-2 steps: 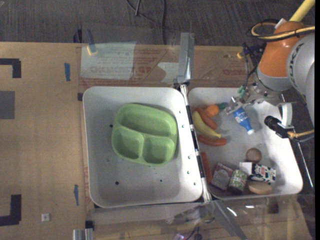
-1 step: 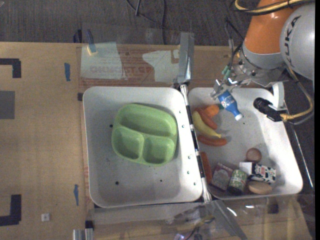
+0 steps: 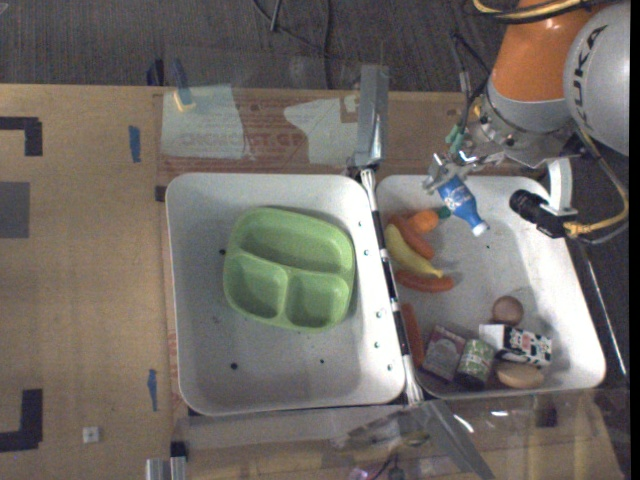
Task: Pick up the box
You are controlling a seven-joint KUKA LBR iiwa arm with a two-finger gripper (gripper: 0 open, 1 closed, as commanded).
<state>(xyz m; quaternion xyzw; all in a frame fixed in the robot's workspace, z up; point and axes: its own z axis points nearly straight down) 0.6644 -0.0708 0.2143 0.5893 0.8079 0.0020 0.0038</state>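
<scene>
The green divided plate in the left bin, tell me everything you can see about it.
The green divided plate is a light green tray that looks like moulded plastic, with rounded corners and a raised rim. It has three compartments: one long one across the far side and two smaller ones side by side nearer the camera. All three look bare. It lies flat and right side up, turned slightly askew, on the floor of the left bin, around the middle, clear of the walls. Nothing else touches it.
</scene>
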